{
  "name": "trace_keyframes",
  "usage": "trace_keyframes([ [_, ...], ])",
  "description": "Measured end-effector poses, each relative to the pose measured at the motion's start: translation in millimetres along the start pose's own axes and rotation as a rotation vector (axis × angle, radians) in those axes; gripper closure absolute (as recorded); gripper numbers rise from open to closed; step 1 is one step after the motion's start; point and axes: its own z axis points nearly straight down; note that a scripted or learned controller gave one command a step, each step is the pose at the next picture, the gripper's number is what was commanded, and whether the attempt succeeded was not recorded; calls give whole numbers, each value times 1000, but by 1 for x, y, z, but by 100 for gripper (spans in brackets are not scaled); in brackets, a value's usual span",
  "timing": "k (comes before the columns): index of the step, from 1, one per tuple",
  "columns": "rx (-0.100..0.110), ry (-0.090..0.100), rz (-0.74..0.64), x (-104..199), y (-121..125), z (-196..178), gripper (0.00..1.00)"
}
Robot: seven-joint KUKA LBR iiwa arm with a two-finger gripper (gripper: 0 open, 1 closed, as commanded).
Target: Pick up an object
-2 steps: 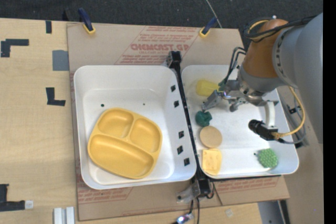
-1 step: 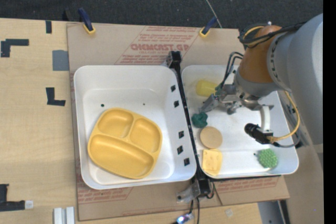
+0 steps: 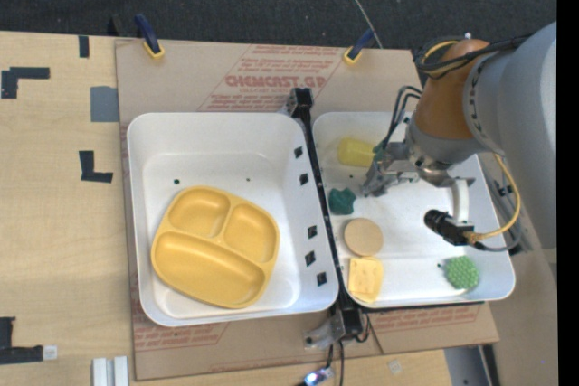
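Over the right-hand bin [image 3: 503,281], near the counter's right edge, the claw [image 3: 377,183] hangs low with its tips just beside a dark green piece [image 3: 341,201]; I cannot tell its state. Nearby lie a yellow block [image 3: 355,152], tan disc [image 3: 364,237], pale yellow wedge [image 3: 365,277] and green ball [image 3: 461,272]. Filling the left bin [image 3: 145,140] sits a yellow divided plate [image 3: 214,245].

arm [image 3: 507,95] cut off at right edge, yellow block [image 3: 355,152] partly behind pincer [image 3: 378,181]
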Motion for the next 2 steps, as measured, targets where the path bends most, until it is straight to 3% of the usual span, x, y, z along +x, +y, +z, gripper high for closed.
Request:
trace_keyframes([
  [2, -5, 2, 0, -4, -3, -109, 100],
])
